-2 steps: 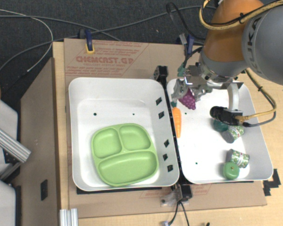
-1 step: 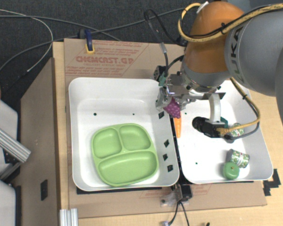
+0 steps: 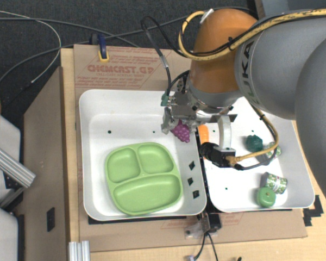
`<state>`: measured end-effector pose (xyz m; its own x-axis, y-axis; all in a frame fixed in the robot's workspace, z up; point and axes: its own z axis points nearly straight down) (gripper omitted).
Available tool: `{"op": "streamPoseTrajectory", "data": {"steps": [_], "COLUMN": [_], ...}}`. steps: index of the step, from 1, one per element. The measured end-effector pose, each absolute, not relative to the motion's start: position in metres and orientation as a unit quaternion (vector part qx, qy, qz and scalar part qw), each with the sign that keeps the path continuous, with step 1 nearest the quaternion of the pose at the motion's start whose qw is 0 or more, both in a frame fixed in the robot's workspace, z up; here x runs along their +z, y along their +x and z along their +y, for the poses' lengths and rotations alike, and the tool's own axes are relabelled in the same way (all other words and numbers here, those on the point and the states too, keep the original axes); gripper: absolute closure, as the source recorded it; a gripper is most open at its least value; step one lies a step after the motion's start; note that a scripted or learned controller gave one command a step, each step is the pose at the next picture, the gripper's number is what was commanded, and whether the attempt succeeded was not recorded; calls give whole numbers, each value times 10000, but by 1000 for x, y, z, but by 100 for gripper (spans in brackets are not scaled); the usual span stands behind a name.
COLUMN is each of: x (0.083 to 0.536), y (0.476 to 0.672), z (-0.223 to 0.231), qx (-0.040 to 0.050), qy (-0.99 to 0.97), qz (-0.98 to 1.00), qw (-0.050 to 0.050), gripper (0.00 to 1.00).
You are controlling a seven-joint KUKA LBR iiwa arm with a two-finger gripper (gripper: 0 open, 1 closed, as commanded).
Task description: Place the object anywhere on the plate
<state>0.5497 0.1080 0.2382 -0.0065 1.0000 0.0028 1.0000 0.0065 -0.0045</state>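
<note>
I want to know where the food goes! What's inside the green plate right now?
The green plate shows three bare compartments with no toy inside. The purple grapes hang at the gripper, up beside the plate's top right corner. Nothing covers the plate.

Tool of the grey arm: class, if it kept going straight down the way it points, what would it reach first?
The tool points down with purple grapes at its tip. Below seems to lie the left bin's white floor, just beyond the green plate's upper right corner. Height is hard to judge from this slanted view.
</note>
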Motion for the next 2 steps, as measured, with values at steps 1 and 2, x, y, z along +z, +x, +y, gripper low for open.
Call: {"op": "streamPoseTrajectory", "data": {"steps": [1, 2], "x": [221, 222], "y": [528, 529], "z": [155, 152], "qx": [15, 10], "qy": [-7049, -7068], "qz": [-7093, -7074], "qw": [30, 16], "gripper": [100, 0]}}
